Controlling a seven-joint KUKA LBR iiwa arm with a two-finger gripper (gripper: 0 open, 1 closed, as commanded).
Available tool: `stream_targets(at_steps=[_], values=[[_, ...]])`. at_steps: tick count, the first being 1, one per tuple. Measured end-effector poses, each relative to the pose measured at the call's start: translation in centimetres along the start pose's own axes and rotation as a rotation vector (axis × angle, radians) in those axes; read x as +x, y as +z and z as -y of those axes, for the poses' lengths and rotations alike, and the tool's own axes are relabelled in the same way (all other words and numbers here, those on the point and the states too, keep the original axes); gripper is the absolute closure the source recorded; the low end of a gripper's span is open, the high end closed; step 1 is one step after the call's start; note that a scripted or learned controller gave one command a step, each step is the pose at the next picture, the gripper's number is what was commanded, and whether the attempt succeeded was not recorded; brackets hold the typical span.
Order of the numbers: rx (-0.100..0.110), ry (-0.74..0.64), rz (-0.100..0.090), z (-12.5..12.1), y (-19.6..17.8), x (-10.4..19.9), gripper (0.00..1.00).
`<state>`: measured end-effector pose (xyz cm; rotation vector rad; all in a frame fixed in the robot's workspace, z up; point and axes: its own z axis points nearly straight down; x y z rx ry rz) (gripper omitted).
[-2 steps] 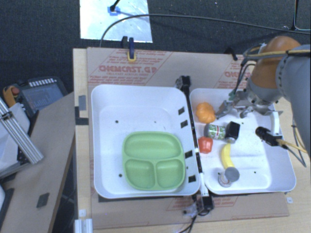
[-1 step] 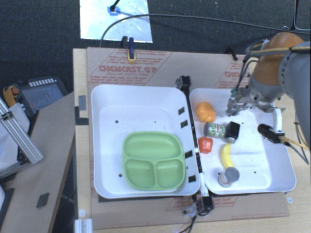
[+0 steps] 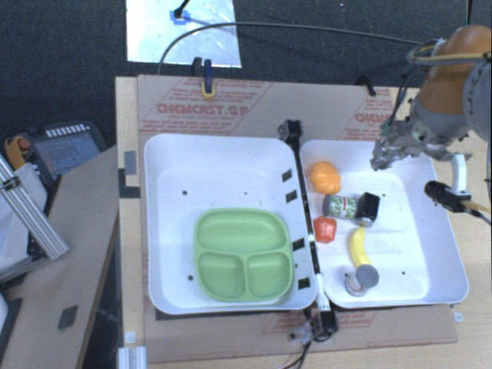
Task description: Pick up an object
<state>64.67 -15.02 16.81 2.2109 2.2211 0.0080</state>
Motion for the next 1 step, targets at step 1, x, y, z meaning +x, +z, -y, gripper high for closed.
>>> stream_targets(at_steps=[1], values=[[0.000, -0.001, 0.000, -0.26, -5.51, -0.04, 1.00]])
